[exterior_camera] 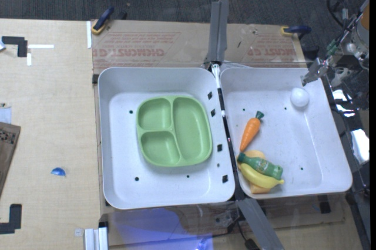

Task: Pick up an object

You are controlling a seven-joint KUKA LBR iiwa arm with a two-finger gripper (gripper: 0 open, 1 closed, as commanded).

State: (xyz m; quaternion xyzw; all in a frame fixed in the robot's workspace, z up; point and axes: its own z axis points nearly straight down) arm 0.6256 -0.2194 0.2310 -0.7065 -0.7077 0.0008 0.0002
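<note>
A green divided plate [174, 130] is seen in the left bin [111, 143], far to the left of the gripper [314, 71]. In the right bin [329, 143], an orange toy carrot [249, 131] is laid at a slant, below and to the left of the gripper. A yellow banana [261, 178] is found lower still, at the bin's front left corner, with a small green bottle [267, 168] lying across it and an orange piece tucked beneath. A white ball [299, 97] is seen just below and slightly left of the gripper, apart from it. The gripper is positioned at the right bin's far edge; whether it is open or closed cannot be told, and nothing is seen held in it.
</note>
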